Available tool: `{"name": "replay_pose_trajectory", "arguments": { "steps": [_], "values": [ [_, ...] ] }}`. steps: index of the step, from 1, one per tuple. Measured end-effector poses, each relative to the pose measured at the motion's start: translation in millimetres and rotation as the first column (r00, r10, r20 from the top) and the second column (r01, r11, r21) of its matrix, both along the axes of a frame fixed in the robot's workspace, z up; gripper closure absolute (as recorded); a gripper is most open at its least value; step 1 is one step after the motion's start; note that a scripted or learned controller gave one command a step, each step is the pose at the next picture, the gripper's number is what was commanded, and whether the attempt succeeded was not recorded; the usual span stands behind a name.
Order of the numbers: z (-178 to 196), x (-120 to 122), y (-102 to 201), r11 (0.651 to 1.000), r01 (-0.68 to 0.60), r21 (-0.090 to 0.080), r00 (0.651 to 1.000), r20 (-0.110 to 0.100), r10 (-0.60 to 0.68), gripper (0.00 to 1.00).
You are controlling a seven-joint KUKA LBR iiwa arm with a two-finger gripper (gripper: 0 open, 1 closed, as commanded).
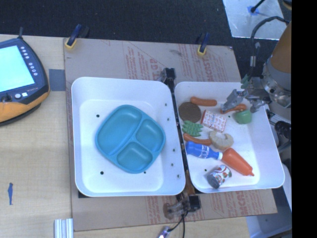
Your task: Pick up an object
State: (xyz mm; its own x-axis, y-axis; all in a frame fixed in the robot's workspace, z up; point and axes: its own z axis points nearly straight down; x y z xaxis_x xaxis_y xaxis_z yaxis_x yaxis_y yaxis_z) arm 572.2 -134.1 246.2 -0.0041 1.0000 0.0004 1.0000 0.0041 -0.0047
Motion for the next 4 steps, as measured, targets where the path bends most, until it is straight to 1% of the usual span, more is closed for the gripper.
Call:
{"name": "replay_pose_trajectory", "arguments": {
  "steps": [1, 2, 3, 4],
  "values": [
    [-150.7, 0.3, -18.5, 1.0, 0.0, 0.0, 1.0, -0.004, 0.0, 0.0],
    [-139.1, 1.4, -19.8, 1.0, -0.004, -0.003, 1.0, -0.002, 0.004, 1.0],
    [-139.2, 1.3, -19.8, 1.0, -0.004, -0.003, 1.0, -0.002, 0.004, 0.0],
    [-154.4, 73.2, 29.0, 1.0, -0.002, -0.002, 1.0, 0.001, 0.002, 0.0]
  ]
}}
